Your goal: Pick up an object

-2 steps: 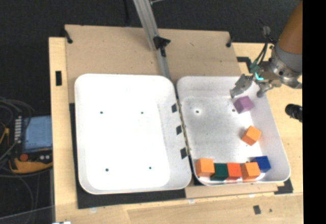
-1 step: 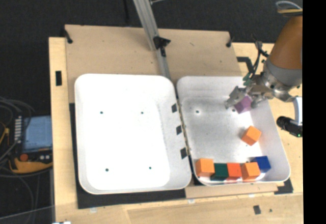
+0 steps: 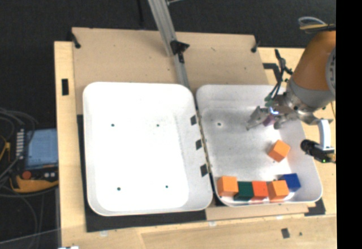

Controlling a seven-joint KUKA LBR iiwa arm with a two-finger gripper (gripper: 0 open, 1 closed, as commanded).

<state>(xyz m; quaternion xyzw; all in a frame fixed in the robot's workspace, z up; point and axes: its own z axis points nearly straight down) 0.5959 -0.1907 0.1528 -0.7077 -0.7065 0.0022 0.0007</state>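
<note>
Gripper hanging over the upper middle of the right bin, below the grey wrist and orange band of the arm reaching in from the right. Fingers spread apart, pointing left and down, tips over bare white floor. Nothing seen between them; released, grasping nothing. Contact with the bin floor not clear from this angle.

Nearest thing: a lone orange block, tilted on a corner, lying below and slightly right of the gripper, near but apart from it.

Along the bottom wall of the right bin, a row of 5 blocks packed side by side: orange cube at the left end, then green block, orange-red block, another orange one, and blue block at the right end, set a little higher. All well apart from the gripper.

Left bin alongside, touching the right bin at the shared edge.
</note>
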